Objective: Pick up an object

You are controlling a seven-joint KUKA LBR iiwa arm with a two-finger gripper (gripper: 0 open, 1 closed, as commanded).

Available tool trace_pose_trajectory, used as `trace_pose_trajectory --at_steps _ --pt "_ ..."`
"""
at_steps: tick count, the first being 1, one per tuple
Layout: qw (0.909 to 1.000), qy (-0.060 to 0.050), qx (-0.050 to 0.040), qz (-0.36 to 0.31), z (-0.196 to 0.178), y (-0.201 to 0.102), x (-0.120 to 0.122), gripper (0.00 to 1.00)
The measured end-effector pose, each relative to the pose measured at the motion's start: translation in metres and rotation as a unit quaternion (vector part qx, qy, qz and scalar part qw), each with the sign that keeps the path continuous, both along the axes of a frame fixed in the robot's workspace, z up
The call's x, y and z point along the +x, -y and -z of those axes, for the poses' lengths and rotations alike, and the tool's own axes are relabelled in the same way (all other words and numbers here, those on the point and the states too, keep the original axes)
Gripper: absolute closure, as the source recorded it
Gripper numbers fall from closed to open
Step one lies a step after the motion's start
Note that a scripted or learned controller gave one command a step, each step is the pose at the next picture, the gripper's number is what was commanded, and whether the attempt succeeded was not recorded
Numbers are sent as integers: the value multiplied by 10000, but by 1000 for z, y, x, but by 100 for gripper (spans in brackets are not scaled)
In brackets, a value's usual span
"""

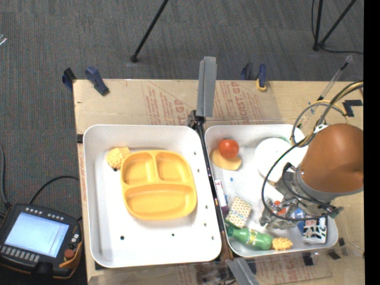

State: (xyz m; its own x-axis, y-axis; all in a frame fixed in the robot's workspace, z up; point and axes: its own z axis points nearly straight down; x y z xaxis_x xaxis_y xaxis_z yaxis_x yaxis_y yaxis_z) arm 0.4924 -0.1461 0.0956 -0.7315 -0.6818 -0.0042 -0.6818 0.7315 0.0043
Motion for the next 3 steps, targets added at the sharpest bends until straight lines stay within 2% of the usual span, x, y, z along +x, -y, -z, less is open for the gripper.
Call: trace_pose_trajectory --at_steps 1,2,3 --pt "9998 30 -22 173 7 -42 3 100" --pt "10000 8 -24 -64 8 65 42 100" --pt "9999 46 23 -119 6 55 47 0"
